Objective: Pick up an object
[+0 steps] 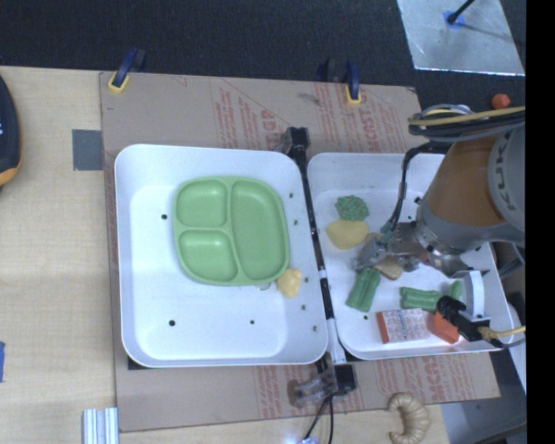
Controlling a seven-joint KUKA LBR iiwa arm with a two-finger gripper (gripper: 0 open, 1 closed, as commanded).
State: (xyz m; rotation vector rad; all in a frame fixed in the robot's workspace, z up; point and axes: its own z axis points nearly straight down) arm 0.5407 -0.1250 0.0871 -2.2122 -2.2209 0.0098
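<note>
Objects for picking are gathered in the right bin (351, 340), the 1 of 2 shallow white bins nearest the arm. The left bin (139, 331) is taken up largely by a green divided plate (231, 229), with a small pale yellow piece (289, 283) touching its lower right corner. In the right bin, a yellow lemon-like object (347, 234) is seen just below a dark green leafy piece (351, 207). A long green block (362, 289) lies tilted below them, a second green piece (419, 298) sits to its right, and a red and white packet (403, 325) lies near the bin's front wall. The gripper (386, 256) is lowered into the middle of this bin, close above a tan object (389, 268) that is partly hidden beneath it. Whether the gripper is wide or narrow cannot be told, and nothing is clearly seen held. The step in hand is judged to be the descent and grasp. Next, a firm closure on 1 object is called for, followed by a straight lift.
</note>
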